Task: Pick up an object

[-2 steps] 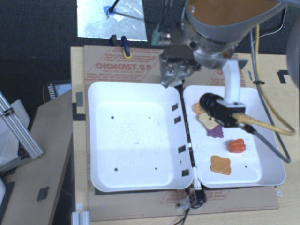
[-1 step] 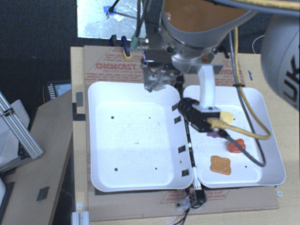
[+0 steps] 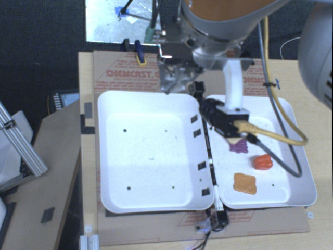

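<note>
Gripper [image 3: 178, 83] above far rim of left bin [image 3: 112, 139]; clenched or released, cannot tell. Targets well apart from it, nearer camera, in right bin [image 3: 299, 191]: purple scrap [image 3: 239, 147], red-orange piece [image 3: 263, 162], tan-orange piece [image 3: 244, 183]. Advice: choose one lying clear (tan looks flattest), centre above, descend straight. Brown board [image 3: 130, 73] under bins reads "CHEMCAST".

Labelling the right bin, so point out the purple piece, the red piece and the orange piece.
purple piece [image 3: 239, 146]: camera view, its middle.
red piece [image 3: 263, 162]: camera view, its middle.
orange piece [image 3: 244, 183]: camera view, its middle.
</note>
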You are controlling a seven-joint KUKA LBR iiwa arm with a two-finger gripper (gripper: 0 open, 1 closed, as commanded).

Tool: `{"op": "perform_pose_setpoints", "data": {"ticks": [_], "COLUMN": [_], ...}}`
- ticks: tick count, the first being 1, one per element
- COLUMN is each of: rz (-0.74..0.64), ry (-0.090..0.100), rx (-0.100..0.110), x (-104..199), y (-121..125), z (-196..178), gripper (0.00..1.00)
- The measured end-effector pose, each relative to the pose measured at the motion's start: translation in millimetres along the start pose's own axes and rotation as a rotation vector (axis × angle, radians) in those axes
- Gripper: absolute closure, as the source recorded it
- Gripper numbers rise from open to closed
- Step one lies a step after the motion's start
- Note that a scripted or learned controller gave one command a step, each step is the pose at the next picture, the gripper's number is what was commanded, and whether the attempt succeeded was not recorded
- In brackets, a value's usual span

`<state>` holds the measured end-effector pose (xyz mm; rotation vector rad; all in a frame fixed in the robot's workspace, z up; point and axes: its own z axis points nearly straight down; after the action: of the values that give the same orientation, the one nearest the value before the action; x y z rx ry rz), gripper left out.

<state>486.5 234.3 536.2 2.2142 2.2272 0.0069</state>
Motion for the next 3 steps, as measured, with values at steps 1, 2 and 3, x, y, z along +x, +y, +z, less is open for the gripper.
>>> {"op": "perform_pose_setpoints", "data": {"ticks": [1,2,3], "rz": [0.0,-0.005,0.007], "ry": [-0.001,0.001,-0.005], "rx": [0.002,0.0,0.008], "x": [0.1,0.4,-1.3], "y": [-0.2,0.1,59.3], "z": [1.2,-10.0,69.2], "gripper": [0.0,1.0,1.0]}}
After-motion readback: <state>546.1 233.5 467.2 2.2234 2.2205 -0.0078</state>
